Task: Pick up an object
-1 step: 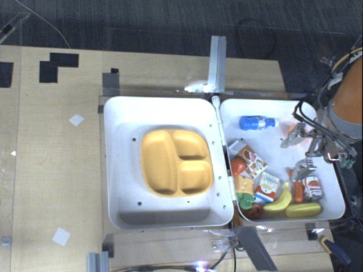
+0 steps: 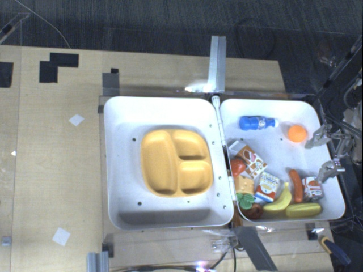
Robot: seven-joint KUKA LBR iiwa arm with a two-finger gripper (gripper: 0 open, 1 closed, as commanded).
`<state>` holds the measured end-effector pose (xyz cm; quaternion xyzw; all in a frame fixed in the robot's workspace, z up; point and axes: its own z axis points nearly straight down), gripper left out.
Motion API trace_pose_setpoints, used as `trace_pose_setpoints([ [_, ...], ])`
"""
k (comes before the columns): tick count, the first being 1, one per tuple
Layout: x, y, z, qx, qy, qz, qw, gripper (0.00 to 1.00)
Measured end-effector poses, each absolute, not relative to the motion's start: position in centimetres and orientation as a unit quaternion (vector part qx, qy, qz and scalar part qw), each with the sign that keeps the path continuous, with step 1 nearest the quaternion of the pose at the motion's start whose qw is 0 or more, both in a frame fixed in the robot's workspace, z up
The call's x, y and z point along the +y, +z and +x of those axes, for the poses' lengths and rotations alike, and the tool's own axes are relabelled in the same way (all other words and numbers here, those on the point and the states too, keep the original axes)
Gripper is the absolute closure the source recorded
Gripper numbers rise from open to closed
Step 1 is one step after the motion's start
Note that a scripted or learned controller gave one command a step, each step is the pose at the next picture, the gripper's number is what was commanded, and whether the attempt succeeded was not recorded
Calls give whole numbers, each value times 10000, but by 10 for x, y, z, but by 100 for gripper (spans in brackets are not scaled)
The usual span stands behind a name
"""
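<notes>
My two-finger metal gripper is sitting at the right edge of the right shallow white bin, fingers spread wide apart with nothing between them, one fingertip up near the small round orange ball and the other down by the small red and white can. The arm behind it is mostly cut off at the edge of the view, so I can only make out bits of grey hardware and cables there. Closest to the lower finger is a reddish sausage-shaped toy lying beside that can, then a yellow plastic banana and a yellow-green oblong piece along the bottom wall. Moving left there's a white and blue carton, a brown printed snack box, a red tomato-looking thing, a yellow cheese-like wedge, something green and something dark red, all piled so tight I can't tell where some end. A blue plastic bottle lies on its side alone near the top wall. So one of each, roughly a dozen items. The left shallow white bin has one yellow three-compartment tray in the middle.
</notes>
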<state>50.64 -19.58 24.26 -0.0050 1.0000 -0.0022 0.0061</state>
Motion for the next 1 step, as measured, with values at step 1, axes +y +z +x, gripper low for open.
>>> trace_pose_setpoints([
  [1,-205,151,491,9997,4,-257,6,0],
])
